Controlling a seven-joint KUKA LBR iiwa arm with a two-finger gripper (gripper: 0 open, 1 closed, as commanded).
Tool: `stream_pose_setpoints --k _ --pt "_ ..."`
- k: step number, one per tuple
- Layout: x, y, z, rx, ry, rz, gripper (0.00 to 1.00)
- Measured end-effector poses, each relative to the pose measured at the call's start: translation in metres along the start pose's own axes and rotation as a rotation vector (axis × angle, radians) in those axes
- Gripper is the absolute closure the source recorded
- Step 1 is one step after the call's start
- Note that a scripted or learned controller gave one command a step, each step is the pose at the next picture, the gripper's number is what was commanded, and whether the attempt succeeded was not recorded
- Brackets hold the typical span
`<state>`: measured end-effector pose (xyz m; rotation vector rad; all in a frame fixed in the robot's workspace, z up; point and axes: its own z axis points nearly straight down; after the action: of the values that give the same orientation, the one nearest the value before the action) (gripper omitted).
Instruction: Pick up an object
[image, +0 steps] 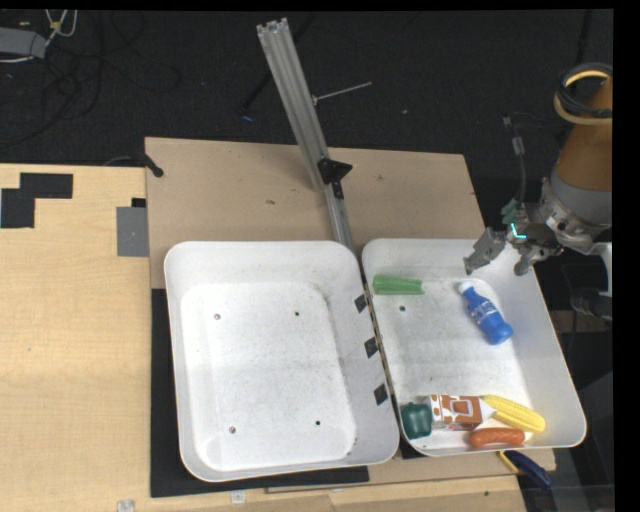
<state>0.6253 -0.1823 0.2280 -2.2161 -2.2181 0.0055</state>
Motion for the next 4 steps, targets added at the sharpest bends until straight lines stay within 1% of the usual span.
stream_pose_setpoints --k 1,2,3,4 --pt "0.000 0.001 -0.003 -0.004 -0.002 -0.003 0.00" --pt "-0.009 0.003 0.049 0.000 -0.001 0.001 0.00" --pt "-0.001 -0.001 0.096 0.000 0.000 0.000 0.00" --pt "-0.003 0.000 0.120 -0.008 -0.003 0.004 0.00"
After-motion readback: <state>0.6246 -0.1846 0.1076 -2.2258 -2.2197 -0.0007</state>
